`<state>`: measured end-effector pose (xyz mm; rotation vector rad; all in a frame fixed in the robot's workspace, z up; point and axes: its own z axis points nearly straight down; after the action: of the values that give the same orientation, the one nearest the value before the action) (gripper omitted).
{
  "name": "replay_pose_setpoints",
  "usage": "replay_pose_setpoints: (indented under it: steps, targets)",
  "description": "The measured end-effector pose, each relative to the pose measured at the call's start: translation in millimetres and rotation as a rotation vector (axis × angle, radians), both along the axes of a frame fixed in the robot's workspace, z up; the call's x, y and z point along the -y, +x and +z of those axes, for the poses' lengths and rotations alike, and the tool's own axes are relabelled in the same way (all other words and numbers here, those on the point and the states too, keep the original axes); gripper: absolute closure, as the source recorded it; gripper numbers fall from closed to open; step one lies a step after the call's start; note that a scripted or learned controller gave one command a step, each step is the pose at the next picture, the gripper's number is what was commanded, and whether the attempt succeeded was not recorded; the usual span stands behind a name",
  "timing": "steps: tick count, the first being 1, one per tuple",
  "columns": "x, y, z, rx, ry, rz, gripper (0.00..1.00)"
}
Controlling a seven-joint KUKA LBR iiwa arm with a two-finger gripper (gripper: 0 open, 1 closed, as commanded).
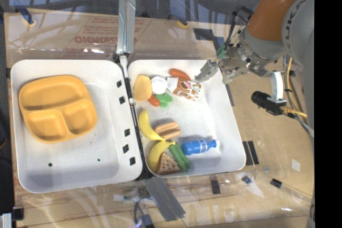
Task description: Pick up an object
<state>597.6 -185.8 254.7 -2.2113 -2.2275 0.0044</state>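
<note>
My gripper hangs over the right bin's far right corner, its fingers spread open with nothing between them. Just left of it lie a patterned brown-and-white packet and a red sausage. Further left are a white cup, a tan bread piece and small green and orange toys. Nearer the front lie a banana, a hot dog, a blue bottle, a pizza slice and a green pickle.
The left bin holds a yellow divided plate. A grey metal bar stands at the far end of the ridge between the bins. The arm fills the upper right, with a black cable fitting beside the right bin.
</note>
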Motion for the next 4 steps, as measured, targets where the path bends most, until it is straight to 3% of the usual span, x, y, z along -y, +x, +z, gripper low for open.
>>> replay_pose_setpoints:
  steps: [1,2,3,4]
  targets:
    - [23,-2,-52,-0.002,0.003,0.199,0.0]
    - [-29,1,-163,0.002,0.001,0.209,0.0]
    - [2,8,-164,-0.01,0.006,0.42,0.0]
    - [-20,13,-159,0.001,0.0,0.075,0.0]
